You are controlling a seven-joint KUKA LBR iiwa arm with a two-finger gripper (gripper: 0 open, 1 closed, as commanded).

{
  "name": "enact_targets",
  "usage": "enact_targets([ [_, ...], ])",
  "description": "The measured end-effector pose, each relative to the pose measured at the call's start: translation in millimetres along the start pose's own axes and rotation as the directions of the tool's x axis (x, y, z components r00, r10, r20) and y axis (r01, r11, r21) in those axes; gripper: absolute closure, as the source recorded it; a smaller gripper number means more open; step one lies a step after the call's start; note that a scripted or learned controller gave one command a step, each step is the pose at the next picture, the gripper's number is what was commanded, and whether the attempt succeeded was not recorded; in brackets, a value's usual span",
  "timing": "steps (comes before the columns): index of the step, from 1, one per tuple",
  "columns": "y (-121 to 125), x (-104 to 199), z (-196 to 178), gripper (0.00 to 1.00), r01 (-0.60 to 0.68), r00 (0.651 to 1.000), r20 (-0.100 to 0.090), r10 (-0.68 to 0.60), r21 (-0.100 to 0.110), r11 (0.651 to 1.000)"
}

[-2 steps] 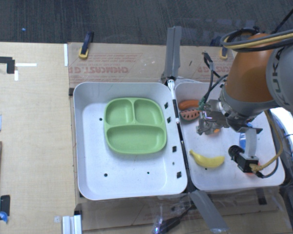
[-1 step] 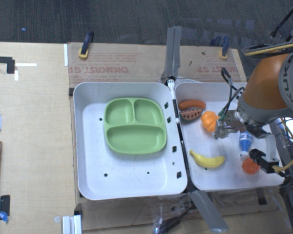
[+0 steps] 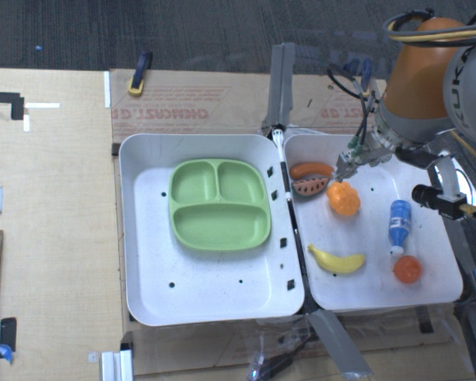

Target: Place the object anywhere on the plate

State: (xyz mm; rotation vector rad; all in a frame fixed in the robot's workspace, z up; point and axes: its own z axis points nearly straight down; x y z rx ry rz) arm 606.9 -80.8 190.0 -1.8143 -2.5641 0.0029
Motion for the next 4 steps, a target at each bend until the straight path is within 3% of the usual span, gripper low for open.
enact_targets([
  [1,8.7,63.7,0.2,1.00,0.140,0.990,-0.001,-0.140,0.002,0.990],
  [2,43.0,145.0,-6.6,1.00,0.169,0.986,0.000,-0.169,0.001,0.986],
  [3,51.4,202.6,-42.6,1.00,0.179,0.984,0.001,-0.179,0.001,0.984],
  [4,33.3,259.7,-86.7,1.00,0.382,0.924,0.001,-0.382,0.001,0.924],
])
